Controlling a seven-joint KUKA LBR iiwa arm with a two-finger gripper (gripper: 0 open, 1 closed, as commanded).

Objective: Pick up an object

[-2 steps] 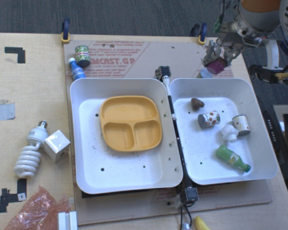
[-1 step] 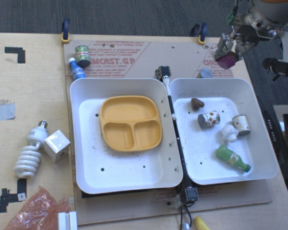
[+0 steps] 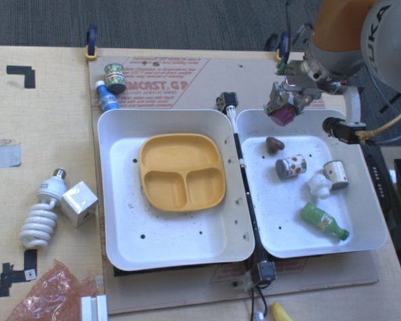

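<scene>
A: While the gripper (image 3: pixel 285 104) hangs above the far edge of the right bin (image 3: pixel 361 236), what sits between its fingers?

B: A small magenta block (image 3: pixel 283 116), boxy and matte, pinched between the metal fingers, which are closed in on it. It is raised over the bin's far rim, well apart from the rest of the bin's contents.

A: And what lies under it?

B: Just nearer the camera, on the bin floor, a small brown lump (image 3: pixel 275 144), rounded like a pebble. Beside that a short can (image 3: pixel 291 166) on its side, grey end showing, its white label dotted red. To its right a second little cup (image 3: pixel 335 172), white with a tan rim, tipped over, touching a lumpy white piece (image 3: pixel 318 185). Nearest the front lies a green bottle (image 3: pixel 324 221), glossy plastic, on its side at a slant.

A: The other bin?

B: The left bin (image 3: pixel 117 179) carries a yellow divided tray (image 3: pixel 183 172), smooth plastic with three compartments and rounded corners. Both bins are shallow, white, speckled with dirt.

A: Outside the bins?

B: On the bench at left, a white spiral bulb (image 3: pixel 41 209) next to a white cube (image 3: pixel 79 202); crinkled pink film (image 3: pixel 53 294) at the front; a small green-labelled jar (image 3: pixel 114 77) by a blue cap behind the left bin
</scene>
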